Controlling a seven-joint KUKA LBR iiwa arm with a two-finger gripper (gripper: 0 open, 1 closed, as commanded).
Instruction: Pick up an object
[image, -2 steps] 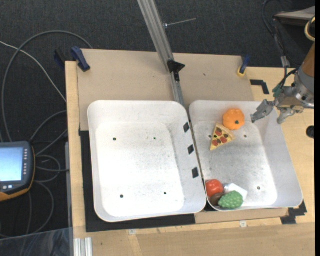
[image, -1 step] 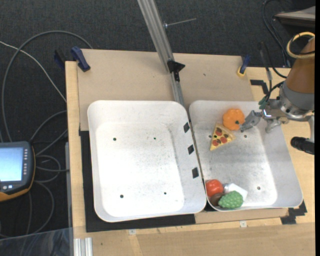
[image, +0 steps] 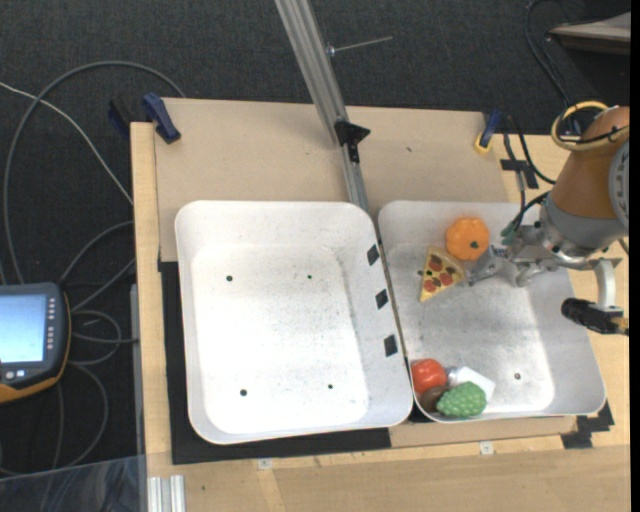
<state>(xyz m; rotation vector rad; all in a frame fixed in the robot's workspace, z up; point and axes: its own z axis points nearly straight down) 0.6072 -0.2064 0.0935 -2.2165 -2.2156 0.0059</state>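
Two bins sit side by side on the bench (image: 260, 140). The left bin (image: 200, 225) is next to the right bin (image: 560, 395). In the right bin, a round fruit (image: 467, 239) lies at the back. A pizza slice (image: 439, 273) lies just in front of it, touching. My gripper (image: 497, 262) is just right of them. A tomato (image: 428, 375) and a bumpy fruit (image: 462, 400) lie in the front left corner.

I note white bins (image: 270, 225) speckled black, an orange pumpkin (image: 467, 238), a yellow pizza slice (image: 439, 273) with red dots, a red tomato (image: 428, 374), and a green bumpy toy (image: 462, 400).
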